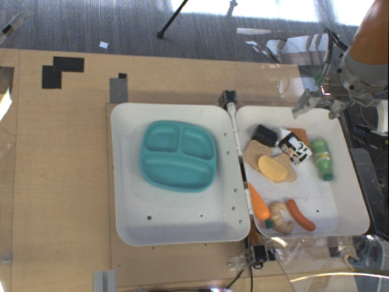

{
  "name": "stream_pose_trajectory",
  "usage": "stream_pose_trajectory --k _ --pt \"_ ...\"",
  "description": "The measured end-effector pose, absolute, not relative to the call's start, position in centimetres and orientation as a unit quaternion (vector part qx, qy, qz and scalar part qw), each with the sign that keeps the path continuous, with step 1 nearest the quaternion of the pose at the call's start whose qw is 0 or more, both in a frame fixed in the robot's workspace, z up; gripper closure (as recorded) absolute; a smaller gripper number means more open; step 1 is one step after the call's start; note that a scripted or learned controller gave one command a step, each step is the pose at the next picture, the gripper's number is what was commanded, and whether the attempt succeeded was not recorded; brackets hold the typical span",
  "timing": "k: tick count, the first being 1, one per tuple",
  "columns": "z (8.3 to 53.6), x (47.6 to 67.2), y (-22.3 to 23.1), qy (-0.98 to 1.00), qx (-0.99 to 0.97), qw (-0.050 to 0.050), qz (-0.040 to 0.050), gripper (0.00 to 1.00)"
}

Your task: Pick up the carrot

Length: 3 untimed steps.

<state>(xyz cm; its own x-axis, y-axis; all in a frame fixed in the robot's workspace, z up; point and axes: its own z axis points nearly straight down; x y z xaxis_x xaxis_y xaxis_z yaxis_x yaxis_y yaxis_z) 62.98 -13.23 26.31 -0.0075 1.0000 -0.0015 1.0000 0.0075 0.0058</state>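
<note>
Carrot: orange, lying in the right bin against its left wall, toward the near end; slanted, with its narrow end pointing up along the wall.
Hand: at the far right corner of the right bin, over its rim, below the arm's orange band; whether it is apart or together cannot be told at this angle. Nothing shows between its parts.
Arm: enters from the upper right, orange band above a grey wrist.
Right bin: shallow and white, holding all the loose items.
Left bin: shallow and white, touching the right bin along their shared edge; it carries the plate.
Plate: teal, divided into three compartments, set near the middle of the left bin.
Sausage: reddish, lying near the carrot on its right, at the near end of the right bin.
Ginger-like piece: tan and knobbly, between the carrot and the sausage, just beside the carrot.
Yellow oval piece: rests on a tan flat piece, above the carrot in the middle of the bin.
Black block: toward the far end of the right bin.
Green bottle: lies near the bin's right side, well apart from the carrot.
Counter: light wood, carrying both bins.
</note>
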Motion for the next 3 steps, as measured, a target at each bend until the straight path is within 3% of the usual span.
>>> stream_pose_trajectory --k 1,2,3 --pt "21.9 59.1 -10.5 0.743 0.669 0.001 0.0007 0.0" --pt "10.4 54.3 -8.8 0.8 0.6 -0.001 0.0003 0.0" --pt "9.2 54.9 -8.9 0.717 0.697 0.007 0.006 0.0"
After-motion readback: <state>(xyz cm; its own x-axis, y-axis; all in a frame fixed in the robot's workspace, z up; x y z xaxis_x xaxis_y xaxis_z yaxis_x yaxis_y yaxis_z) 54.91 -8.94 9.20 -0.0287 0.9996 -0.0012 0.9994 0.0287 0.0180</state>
